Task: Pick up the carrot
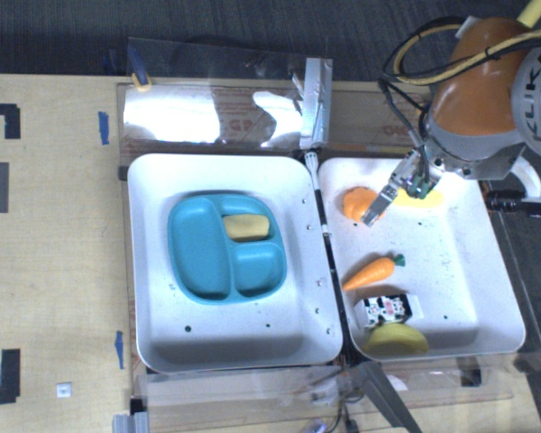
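The tool (376,213) hung low by an orange lump (358,202) in the right bin (487,242), off target; whether it was spread I could not tell. The carrot (371,272) lay free just below it, awaiting pickup

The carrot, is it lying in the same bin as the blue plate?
No, the carrot lies in the right bin, while the blue plate sits in the left bin.

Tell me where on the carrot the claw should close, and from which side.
Grip the carrot at its thick middle, coming straight down, with the fingers across its long axis. It lies flat and slanted on the right bin floor, green top toward the upper right, probably clear of the black-and-white item below it.
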Available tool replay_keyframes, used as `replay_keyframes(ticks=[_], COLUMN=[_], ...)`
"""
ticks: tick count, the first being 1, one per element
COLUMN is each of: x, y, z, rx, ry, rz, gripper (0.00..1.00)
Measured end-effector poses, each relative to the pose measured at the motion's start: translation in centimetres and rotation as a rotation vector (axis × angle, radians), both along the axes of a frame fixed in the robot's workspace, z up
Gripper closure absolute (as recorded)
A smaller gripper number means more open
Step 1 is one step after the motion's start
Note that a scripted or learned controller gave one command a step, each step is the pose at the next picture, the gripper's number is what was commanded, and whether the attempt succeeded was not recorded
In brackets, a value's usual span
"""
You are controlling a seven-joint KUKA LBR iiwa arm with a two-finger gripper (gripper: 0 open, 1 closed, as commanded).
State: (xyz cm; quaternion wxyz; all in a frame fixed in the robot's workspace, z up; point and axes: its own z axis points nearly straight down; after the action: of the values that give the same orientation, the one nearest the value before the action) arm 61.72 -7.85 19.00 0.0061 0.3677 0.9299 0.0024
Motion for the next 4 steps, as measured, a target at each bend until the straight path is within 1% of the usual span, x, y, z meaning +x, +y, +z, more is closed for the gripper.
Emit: replay_keyframes(ticks=[1, 2, 3, 4], x=[0.0, -0.1, 1.5, 3.6], y=[-0.1, -0.1, -2.2, -1.6], z=[0.7, 0.7, -7.3, -9.4], rx=[0.0, 0.0, 0.0, -0.003], ry=[0.0, 0.001, 0.015, 0.009], rz=[-0.003, -0.003, 0.164, 0.235], gripper=[1.0, 0.0, 0.0, 0.0])
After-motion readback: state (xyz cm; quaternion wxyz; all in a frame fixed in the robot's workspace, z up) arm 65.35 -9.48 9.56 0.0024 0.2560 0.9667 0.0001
